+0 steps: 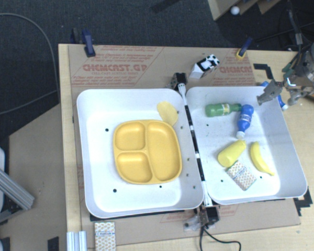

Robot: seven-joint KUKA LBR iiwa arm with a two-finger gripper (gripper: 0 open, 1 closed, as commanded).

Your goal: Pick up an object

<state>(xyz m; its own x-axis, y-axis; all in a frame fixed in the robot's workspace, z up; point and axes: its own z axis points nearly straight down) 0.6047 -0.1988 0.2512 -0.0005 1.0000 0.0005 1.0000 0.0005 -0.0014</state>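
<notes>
End effector (282, 94) sits at the far right corner of the right bin (295, 156), just above the rim, nothing between its parts; how far open it is, I cannot tell at this size. Candidates all lie in that right bin: green bottle (223, 109) lying on its side at the far end, blue bottle (245, 119) just beside it and nearly touching, yellow bottle (232, 153) tilted mid-bin, banana (261, 158) to its right, a patterned packet (244, 176) nearest. Left bin (94, 187) holds a yellow divided tray (146, 151) and a small yellow piece (167, 112) at its far edge. Judgement: the blue bottle is closest to reach. Best to descend over its middle, closing across its narrow width, keeping clear of the green bottle so it isn't nudged.
</notes>
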